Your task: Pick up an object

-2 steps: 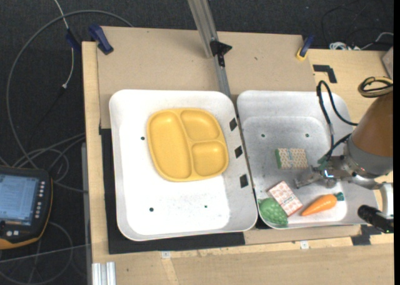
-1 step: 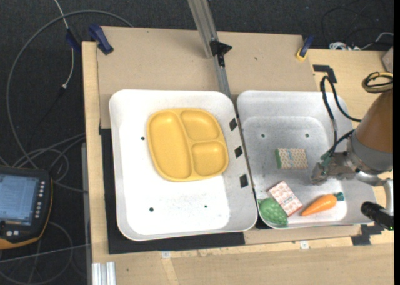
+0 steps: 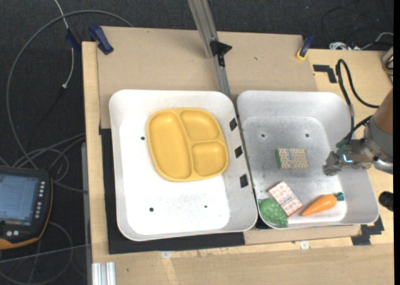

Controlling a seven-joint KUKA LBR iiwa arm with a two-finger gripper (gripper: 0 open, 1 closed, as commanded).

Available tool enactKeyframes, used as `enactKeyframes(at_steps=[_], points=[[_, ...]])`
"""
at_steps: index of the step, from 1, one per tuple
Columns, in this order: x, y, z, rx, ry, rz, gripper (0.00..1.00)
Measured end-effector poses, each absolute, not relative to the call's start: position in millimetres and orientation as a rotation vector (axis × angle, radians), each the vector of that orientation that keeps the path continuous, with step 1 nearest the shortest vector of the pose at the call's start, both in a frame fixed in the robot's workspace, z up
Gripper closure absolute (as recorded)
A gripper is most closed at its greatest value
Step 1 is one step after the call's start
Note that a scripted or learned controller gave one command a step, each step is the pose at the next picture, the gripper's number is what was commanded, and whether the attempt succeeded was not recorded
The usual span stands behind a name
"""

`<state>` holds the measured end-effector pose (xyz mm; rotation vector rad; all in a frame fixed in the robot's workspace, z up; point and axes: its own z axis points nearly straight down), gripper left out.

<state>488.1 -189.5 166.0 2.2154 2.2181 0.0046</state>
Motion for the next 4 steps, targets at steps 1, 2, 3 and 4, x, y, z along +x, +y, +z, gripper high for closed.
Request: enactKeyframes(at_steps=[1,2,3,4], points=[[488.0,-200,216,2.216,2.217,0.004,1.00],[486.0,-196,279,2.213,2.218,0.006,1.00],[483.9,-136,278,2.216,2.232,0.003,1.00],[479.3,-76,265,2.216,2.233,0.001,1.00]])
